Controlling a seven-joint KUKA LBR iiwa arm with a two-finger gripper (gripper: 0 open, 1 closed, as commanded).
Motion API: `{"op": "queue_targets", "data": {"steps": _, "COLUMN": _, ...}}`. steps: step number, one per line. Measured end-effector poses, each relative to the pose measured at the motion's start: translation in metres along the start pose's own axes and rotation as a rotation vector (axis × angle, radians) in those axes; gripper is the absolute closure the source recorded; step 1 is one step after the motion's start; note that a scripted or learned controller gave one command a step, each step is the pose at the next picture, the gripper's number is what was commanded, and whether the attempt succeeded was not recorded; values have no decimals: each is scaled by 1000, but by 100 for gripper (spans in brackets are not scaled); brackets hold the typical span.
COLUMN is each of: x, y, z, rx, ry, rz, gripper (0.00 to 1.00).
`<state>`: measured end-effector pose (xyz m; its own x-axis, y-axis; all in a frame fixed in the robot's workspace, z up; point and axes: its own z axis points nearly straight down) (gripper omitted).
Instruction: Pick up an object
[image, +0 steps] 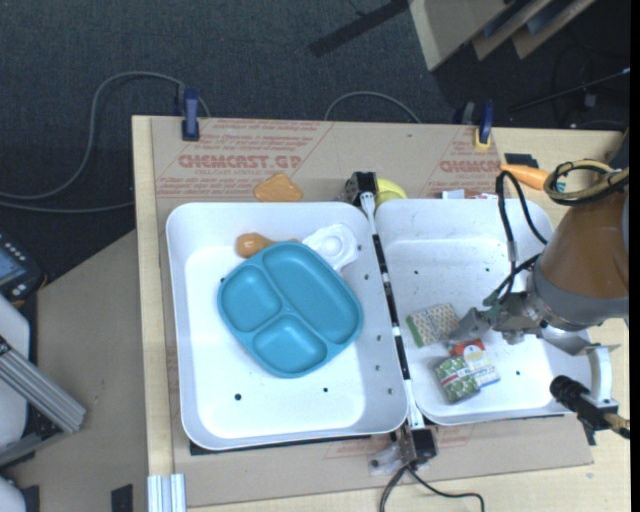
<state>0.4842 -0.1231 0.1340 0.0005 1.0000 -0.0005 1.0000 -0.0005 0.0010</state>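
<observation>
While the grey arm (585, 270) with its orange band is reaching in from three o'clock, its hand (478, 322) is hanging over the right bin (440, 225), toward that bin's five o'clock part. Whether the hand is open or closed cannot be told from this angle, and nothing is showing between its tips.

Just beside the hand, at its nine o'clock, a small checked packet (432, 324) is lying flat on the bin floor. At the hand's six o'clock, a green and white packet (466, 377) is lying tilted, with a small red and white item (469, 349) touching its upper edge. All three things are sitting close together in the lower middle of the right bin.

The left bin (200, 300) is carrying a blue divided plate (290, 308), which is lying slantwise across its middle. At the plate's twelve o'clock, a white piece (332, 243) is resting against its rim, and an orange piece (252, 243) is lying at the plate's eleven o'clock.

On the surface (150, 180) beyond the bins, at twelve o'clock, an orange lump (277, 187) is sitting above the left bin, and a yellow object (388, 190) is sitting near the seam between the two bins. Two blue clamps (189, 112) are gripping the far edge of the surface.
</observation>
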Motion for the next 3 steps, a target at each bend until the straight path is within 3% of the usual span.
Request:
{"op": "queue_targets", "data": {"steps": 1, "x": 23, "y": -3, "z": 47, "rx": -10, "ry": -10, "rz": 3, "gripper": 0}}
{"op": "queue_targets", "data": {"steps": 2, "x": 20, "y": -2, "z": 45, "rx": -12, "ry": -9, "rz": 3, "gripper": 0}}
{"op": "queue_targets", "data": {"steps": 3, "x": 26, "y": -5, "z": 50, "rx": 1, "ry": 1, "rz": 0, "gripper": 0}}
